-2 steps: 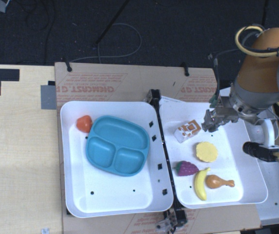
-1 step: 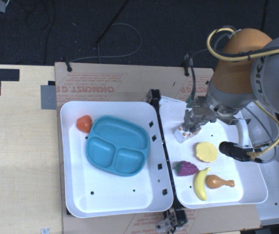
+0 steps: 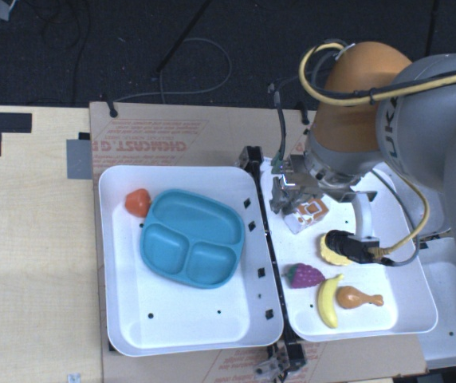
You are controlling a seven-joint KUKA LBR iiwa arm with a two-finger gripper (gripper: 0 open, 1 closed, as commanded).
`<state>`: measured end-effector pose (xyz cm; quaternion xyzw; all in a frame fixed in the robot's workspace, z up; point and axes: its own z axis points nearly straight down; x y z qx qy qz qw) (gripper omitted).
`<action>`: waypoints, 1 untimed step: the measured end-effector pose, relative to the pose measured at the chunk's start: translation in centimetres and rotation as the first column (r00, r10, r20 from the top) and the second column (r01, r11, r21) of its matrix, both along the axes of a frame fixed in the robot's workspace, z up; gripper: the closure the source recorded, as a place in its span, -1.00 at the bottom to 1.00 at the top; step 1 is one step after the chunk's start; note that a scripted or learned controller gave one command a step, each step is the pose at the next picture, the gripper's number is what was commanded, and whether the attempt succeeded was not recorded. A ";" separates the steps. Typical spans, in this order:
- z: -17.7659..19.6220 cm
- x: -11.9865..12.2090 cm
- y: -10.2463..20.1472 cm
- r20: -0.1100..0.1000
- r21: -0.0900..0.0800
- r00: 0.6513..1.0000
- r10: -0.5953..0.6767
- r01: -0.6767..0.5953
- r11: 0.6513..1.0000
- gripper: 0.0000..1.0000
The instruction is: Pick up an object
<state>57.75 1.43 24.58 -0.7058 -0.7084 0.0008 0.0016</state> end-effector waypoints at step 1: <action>-2.0 0.9 5.3 -0.002 -0.001 1.000 0.000 0.000 1.000 1.00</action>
